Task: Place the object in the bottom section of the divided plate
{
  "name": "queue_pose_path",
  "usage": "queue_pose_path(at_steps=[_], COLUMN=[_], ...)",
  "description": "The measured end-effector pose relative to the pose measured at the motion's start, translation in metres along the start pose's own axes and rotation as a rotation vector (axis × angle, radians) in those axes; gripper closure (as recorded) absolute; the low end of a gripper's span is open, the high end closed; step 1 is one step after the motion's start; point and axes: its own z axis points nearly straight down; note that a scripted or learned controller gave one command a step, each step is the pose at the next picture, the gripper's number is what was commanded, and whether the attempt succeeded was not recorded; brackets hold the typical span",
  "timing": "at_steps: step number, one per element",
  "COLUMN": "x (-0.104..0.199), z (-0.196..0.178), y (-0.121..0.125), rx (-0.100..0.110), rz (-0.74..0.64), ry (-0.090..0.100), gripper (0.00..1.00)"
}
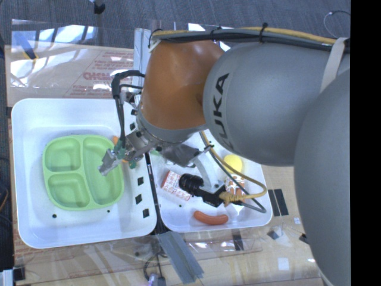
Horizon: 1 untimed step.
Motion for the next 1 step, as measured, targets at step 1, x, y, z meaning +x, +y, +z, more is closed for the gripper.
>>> queue_pose_path(at_steps=[1], x=[0.0], z=[0.0], y=[0.0], rx=[0.0], rz=[0.0], ry=[0.0], gripper=[0.0])
